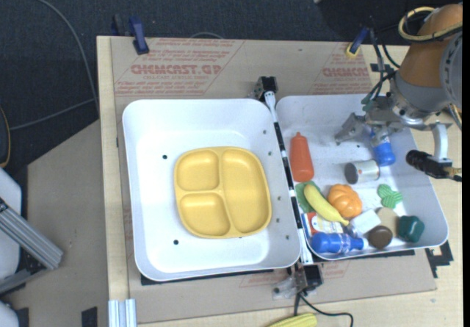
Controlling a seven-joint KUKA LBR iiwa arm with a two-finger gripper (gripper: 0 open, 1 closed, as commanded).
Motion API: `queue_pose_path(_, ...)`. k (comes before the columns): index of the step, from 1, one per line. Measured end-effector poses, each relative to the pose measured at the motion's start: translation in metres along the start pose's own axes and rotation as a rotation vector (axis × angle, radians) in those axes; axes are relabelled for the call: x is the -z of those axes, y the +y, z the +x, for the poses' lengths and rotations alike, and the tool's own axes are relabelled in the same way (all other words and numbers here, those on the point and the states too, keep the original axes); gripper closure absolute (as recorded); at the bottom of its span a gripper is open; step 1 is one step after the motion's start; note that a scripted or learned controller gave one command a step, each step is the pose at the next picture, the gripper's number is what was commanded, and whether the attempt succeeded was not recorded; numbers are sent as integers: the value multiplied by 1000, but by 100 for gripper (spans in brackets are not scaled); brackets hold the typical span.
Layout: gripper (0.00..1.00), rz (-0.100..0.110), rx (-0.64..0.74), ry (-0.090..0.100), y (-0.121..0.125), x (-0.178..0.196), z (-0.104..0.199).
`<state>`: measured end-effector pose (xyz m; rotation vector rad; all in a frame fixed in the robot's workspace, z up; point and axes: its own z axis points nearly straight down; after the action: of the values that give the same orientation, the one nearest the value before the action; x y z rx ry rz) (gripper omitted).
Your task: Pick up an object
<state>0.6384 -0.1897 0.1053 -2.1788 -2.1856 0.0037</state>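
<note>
Your gripper (382, 129) hangs over the right bin (323, 109) (near its far side), and whether it is spread or closed, you cannot tell. The grey cylinder (363, 170) lies just below it toward the camera, long axis running left-right.

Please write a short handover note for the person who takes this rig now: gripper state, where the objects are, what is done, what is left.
Gripper: low over the far part of the right bin, just above a small blue object; no object seen between its fingers.
Objects: orange bottle, banana, orange fruit, grey cylinder, blue bottle and dark green piece all lie in the right bin. The yellow divided plate sits in the left bin.
Done: nothing lifted yet.
Left: grasp one object and lift it.
</note>
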Motion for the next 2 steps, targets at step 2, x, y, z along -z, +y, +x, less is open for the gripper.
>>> queue_pose_path(2,0,-41,-3,-38,-22,-23,21)
